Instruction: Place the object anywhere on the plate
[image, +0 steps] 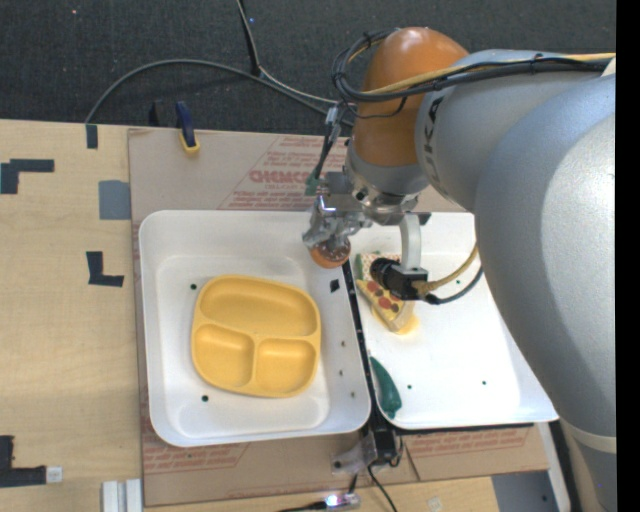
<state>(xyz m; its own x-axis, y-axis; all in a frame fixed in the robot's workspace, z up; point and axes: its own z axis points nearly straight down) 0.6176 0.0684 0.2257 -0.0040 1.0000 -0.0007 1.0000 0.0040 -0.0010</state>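
A yellow plate (257, 334) with three compartments lies in the left bin (165, 250). My gripper (326, 243) hangs over the rim between the two bins, just beyond the plate's far right corner. A small round orange object (327, 256) shows between its fingertips, and the gripper is shut on it. The object is apart from the plate, above the left bin's far right corner.
In the right bin (470, 380) a toy pizza slice (387, 301) lies near the left wall, and a green object (386, 390) lies at the front left corner. The arm's large grey body covers the right side. A black cable loops beside the pizza slice.
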